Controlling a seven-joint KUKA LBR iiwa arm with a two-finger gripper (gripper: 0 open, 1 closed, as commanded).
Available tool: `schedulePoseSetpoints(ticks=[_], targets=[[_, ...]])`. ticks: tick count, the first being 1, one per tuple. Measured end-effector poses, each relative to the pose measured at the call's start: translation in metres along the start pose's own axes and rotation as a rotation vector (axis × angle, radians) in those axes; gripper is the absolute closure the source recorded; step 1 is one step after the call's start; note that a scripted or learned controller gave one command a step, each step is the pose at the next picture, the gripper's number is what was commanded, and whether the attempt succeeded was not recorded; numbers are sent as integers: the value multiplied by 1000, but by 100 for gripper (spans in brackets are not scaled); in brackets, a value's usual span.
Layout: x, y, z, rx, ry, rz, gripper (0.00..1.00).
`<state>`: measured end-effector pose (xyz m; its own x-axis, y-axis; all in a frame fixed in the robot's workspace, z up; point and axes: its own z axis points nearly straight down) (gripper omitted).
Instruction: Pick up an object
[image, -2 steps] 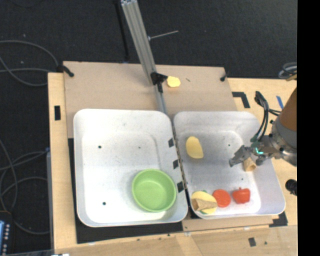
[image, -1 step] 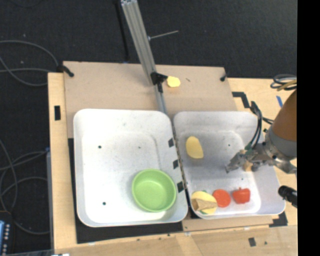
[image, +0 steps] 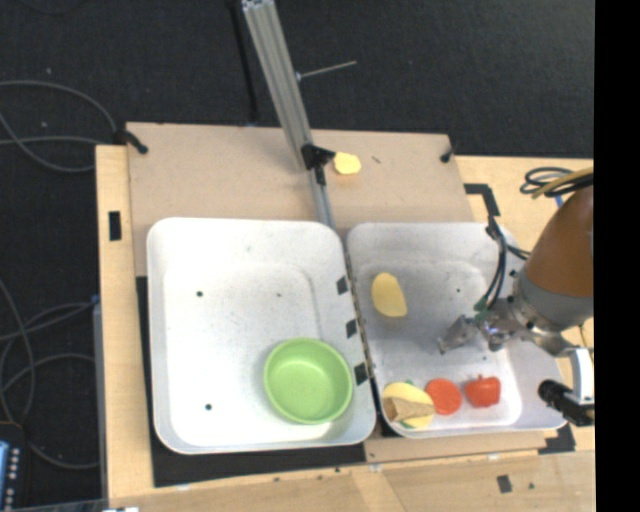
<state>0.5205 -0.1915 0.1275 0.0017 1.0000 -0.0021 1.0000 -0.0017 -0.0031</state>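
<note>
- Smooth white plastic bins (image: 200, 270), faintly speckled and scuffed grey.
- Glossy green plastic bowl (image: 308, 380).
- Matt, cardboard-like tan board (image: 220, 170) under the bins.
- Ribbed bare-metal rail (image: 280, 80).
- Smooth, shiny orange band (image: 570, 245) above dull grey arm casing.

My gripper (image: 462, 335) hangs over the right bin (image: 430, 250). Behind and left of it lies a potato-shaped piece (image: 389, 295); in front, three small items (image: 443, 397) sit in a row. Far left, a bowl (image: 308, 380) rests in the left bin (image: 220, 270).
</note>
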Motion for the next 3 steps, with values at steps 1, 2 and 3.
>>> schedulePoseSetpoints(ticks=[1, 2, 3], targets=[[-2, 0, 28, -3, -1, 1, 0], [-2, 1, 16, -8, 0, 5, 100], [-1, 11, -32, -10, 0, -5, 100]])
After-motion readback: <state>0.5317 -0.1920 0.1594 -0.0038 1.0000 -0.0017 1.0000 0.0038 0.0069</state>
